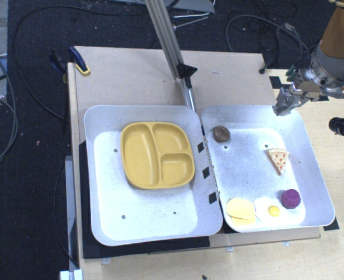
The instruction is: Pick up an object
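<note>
Gripper: the gripper (283, 107) is at the upper right of the frame, over the far right corner of the right bin. It is small and dark against the rim, so I cannot tell how it stands. I see no object in it.
Arm: the arm (338, 37) comes in from the top right corner, with its orange band above the grey wrist.
Right bin: the right bin (242, 162) is at the centre right of the frame and holds five small objects.
Brown ball: the brown ball (221, 134) lies near the upper left corner of this bin.
Pizza slice: the pizza slice (277, 159) lies toward the right side, well below the gripper in the frame.
Purple ball: the purple ball (290, 198) lies near the lower right corner.
Fried egg: the fried egg (270, 209) is just left of the purple ball, perhaps touching it.
Yellow piece: the yellow piece (241, 209) lies flat, just left of the fried egg.
Left bin: the left bin (102, 214) is at the centre left of the frame.
Yellow tray: the yellow tray (157, 154), with three compartments, lies in the upper part of the left bin.
</note>
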`<state>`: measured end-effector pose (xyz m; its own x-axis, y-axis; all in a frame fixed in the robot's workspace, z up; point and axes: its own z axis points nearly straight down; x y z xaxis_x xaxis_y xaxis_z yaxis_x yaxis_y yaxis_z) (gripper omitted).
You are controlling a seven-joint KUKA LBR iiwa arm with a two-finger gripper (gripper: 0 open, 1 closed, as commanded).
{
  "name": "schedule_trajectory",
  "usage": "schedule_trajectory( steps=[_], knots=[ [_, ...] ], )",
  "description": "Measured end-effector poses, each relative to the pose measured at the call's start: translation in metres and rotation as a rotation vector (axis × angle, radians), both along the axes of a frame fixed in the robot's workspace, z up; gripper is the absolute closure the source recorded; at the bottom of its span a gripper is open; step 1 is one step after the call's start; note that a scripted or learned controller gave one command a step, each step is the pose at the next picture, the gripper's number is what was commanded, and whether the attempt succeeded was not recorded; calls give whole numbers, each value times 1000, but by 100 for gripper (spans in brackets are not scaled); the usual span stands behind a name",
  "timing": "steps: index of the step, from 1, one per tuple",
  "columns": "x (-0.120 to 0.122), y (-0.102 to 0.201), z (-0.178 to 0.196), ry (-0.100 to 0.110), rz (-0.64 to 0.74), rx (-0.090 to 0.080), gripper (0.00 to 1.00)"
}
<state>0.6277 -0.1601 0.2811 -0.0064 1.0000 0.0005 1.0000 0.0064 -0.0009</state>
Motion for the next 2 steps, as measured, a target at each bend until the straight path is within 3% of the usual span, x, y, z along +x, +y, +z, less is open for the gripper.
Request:
schedule_trajectory(
  steps=[2],
  knots=[
    [1, 108, -19, 0, 1, 0, 100]
  ],
)
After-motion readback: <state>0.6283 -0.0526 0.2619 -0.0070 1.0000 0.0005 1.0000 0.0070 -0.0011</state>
